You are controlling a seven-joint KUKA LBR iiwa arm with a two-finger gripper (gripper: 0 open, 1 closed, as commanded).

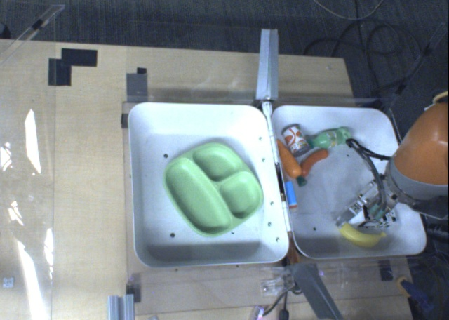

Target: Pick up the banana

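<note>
Camera view: two white bins sat side by side on the wooden bench. The left bin [144,171] held a green divided plate [212,187] with three compartments, tilted diagonally, nothing in it. The right bin [375,125] held the clutter. Along its left wall lay a small can [295,139], an orange carrot-like piece [289,163], a red-orange sausage shape [313,160], a green item [332,137] near the top, and a blue object [291,196] lower down by the divider.

The banana [360,235] lay flat in the near right corner of the right bin, yellow, curved, close to the bin's front wall. The gripper [370,211] was down inside that bin, right above and touching or nearly touching the banana's upper edge. The arm entered from the right, orange band [426,144] visible above the wrist, black cable looping toward the gripper. The banana looked resting on the bin floor, not lifted. Couldn't tell whether the end effector was released or clenched; too small and cluttered.
</note>
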